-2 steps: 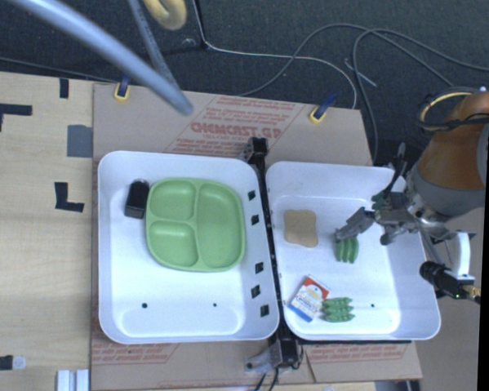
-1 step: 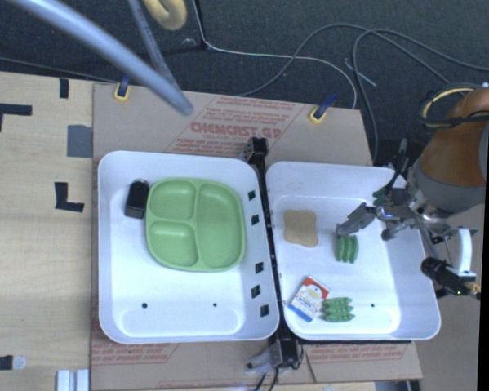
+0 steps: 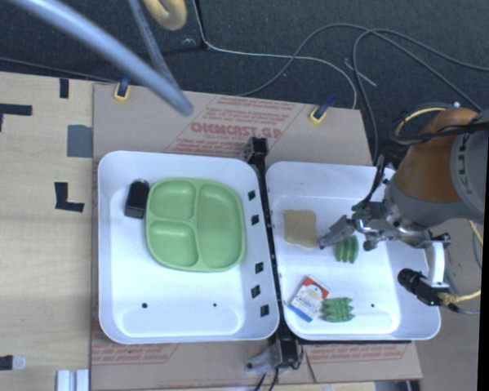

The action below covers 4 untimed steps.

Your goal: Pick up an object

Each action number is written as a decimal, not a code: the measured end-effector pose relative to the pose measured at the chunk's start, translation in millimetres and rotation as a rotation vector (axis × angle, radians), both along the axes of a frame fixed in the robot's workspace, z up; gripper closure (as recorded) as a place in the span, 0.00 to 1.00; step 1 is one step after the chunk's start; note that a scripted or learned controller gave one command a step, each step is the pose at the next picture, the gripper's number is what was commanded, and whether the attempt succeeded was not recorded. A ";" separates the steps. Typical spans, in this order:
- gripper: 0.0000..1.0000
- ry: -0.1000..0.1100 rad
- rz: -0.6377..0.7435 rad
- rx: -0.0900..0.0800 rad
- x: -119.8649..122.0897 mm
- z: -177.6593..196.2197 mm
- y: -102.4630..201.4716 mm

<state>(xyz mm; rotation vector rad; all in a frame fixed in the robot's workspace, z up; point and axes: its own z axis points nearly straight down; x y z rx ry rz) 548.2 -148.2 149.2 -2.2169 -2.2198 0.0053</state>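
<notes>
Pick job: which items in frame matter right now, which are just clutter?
In play: pincer, green pods beside it, tan sponge, small packet, second green pods.
Clutter: green divided plate, black block, cables.

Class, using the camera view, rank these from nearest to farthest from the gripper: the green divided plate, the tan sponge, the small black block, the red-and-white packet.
1. Tan sponge, just left of the gripper, right bin.
2. Red-and-white packet, below, right bin.
3. Green divided plate, left bin.
4. Small black block, plate's far left.
</notes>
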 end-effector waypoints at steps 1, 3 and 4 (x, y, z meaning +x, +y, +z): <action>0.00 -0.006 0.000 -0.004 -5.5 -58.2 4.1; 1.00 -0.019 -0.002 -0.011 -1.7 -48.6 0.7; 1.00 -0.008 -0.001 -0.002 -0.5 0.5 -9.0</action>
